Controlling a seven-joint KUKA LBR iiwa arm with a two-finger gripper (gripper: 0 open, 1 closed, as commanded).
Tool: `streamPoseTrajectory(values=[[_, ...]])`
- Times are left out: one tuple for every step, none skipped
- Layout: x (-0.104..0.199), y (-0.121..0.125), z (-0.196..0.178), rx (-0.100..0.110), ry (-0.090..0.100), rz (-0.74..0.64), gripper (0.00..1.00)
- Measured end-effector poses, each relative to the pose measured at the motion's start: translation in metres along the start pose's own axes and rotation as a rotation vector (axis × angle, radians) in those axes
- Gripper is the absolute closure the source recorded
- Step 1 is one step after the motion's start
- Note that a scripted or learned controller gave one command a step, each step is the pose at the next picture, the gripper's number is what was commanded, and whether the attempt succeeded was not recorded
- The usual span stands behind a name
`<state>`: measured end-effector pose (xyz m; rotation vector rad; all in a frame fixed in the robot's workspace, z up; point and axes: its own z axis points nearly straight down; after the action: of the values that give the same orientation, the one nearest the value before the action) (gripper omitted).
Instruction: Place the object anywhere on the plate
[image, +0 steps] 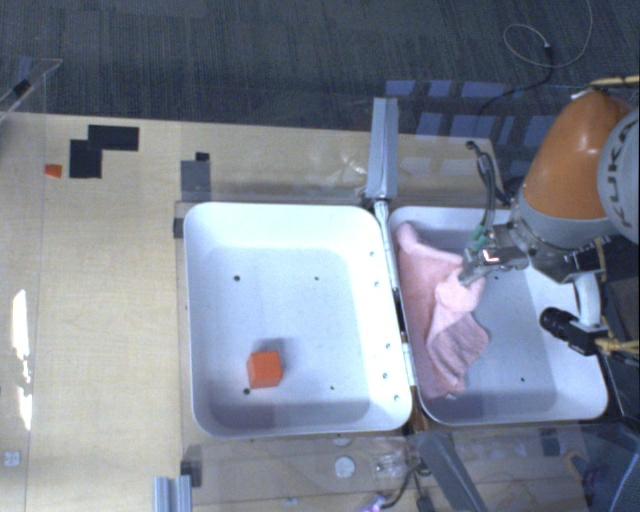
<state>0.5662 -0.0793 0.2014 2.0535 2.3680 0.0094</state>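
A pink cloth lies along the left side of the right bin, partly draped against the bin's left wall. My gripper hangs over the bin's upper middle, shut on a bunched fold of the cloth. The fold is pulled up to the fingertips while the rest of the cloth trails down and to the left. A small orange cube sits on the floor of the left bin, near its front left.
A metal divider post stands between the bins at the back. Black cables and a black fitting hang off the arm over the right bin's right side. Black markers lie on the bench at far left.
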Motion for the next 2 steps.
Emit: streamPoseTrajectory(values=[[0.001, 0.003, -0.024, 0.002, 0.000, -0.007, 1.00], [0.049, 0.016, -0.033, 0.001, 0.000, -0.412, 1.00]])
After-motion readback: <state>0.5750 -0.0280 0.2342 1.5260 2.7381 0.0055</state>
